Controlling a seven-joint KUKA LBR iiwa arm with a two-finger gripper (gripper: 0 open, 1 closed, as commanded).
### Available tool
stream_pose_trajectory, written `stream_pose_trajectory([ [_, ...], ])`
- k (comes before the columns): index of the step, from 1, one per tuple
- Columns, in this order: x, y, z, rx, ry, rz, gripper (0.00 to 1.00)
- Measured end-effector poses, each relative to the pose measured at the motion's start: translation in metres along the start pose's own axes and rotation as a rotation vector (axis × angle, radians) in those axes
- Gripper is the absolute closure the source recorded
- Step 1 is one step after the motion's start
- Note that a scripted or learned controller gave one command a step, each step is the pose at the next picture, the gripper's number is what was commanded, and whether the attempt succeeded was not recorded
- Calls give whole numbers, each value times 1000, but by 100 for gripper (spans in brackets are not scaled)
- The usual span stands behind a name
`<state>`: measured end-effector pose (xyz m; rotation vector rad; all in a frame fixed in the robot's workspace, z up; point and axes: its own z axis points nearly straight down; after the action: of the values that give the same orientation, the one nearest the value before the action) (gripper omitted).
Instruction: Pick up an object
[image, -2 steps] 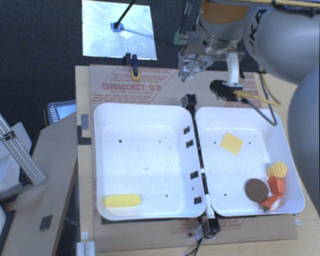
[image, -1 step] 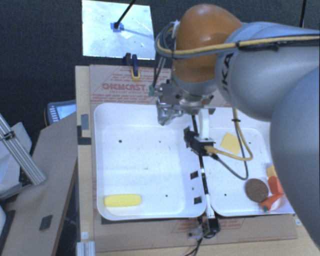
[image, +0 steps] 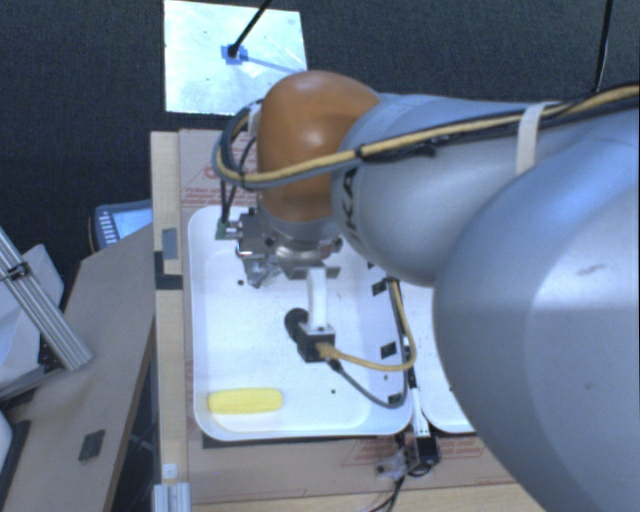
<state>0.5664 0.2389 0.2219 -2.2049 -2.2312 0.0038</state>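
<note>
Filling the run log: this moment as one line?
hand: over shallow white bin | flat yellow oblong object: lying in bin's near corner, apart from hand

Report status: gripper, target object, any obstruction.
Gripper over far end of left bin. Yellow object lies near bin's front-left corner, apart from gripper. Bare bin floor between them.

one fixed camera above looks down at a slant on the white bin (image: 226, 322), arm (image: 500, 280) close at right.

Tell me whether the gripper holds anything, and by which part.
Cannot be told from this angle. The gripper hangs over the left bin; the yellow object lies free near its front edge.
</note>
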Motion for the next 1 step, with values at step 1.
stream_pose_trajectory([
  [1, -3, -40, -96, -13, 4, 5, 100],
])
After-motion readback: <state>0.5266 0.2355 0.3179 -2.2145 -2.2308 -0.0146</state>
